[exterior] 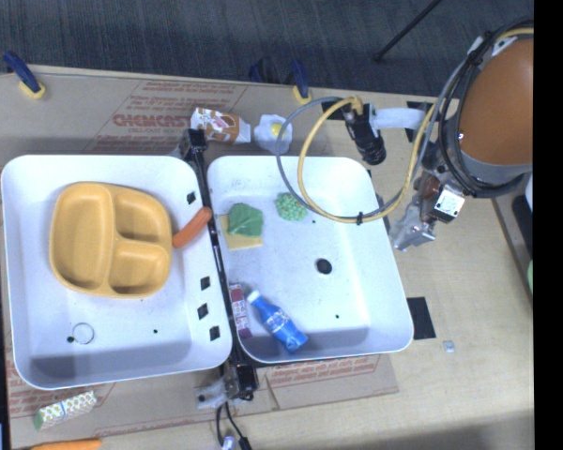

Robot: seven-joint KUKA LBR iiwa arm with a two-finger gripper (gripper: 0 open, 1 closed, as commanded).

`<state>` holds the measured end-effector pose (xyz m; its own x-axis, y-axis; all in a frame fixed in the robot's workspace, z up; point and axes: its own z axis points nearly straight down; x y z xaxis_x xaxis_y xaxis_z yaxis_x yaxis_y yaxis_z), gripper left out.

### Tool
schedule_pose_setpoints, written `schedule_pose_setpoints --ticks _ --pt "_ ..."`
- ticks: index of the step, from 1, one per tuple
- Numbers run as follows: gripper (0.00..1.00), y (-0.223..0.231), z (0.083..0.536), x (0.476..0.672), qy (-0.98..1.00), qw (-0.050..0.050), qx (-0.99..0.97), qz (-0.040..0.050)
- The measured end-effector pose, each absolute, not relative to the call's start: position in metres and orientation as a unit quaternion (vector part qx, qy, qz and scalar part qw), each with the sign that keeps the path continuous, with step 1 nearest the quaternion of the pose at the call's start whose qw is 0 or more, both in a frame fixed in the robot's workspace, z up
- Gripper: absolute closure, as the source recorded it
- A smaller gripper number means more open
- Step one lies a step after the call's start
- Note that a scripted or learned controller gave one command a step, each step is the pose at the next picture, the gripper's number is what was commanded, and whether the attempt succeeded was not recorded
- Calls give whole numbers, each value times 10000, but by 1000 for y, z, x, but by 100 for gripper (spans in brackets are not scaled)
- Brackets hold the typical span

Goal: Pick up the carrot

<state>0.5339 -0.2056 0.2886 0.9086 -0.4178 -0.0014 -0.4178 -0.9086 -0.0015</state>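
The carrot [191, 228] is a small orange stick lying at a slant in the left bin [19, 251]. It rests against the right edge of the yellow divided plate [108, 239], close to the wall between the two bins. My gripper [414, 231] hangs low at the right, just beyond the right rim of the right bin [380, 279], far from the carrot. Nothing shows between its fingers.
The right bin holds a green-and-yellow leafy piece [244, 225], a green broccoli-like lump [291, 205], a blue bottle [278, 322] and a dark red packet [238, 309]. A yellow cable [305, 181] loops over its back half. A small packet [216, 125] lies behind the bins.
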Motion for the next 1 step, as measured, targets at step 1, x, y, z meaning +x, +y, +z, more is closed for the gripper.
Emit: schedule_pose_setpoints --ticks 1 --pt "100 -210 394 537 1009 27 -9949 -42"
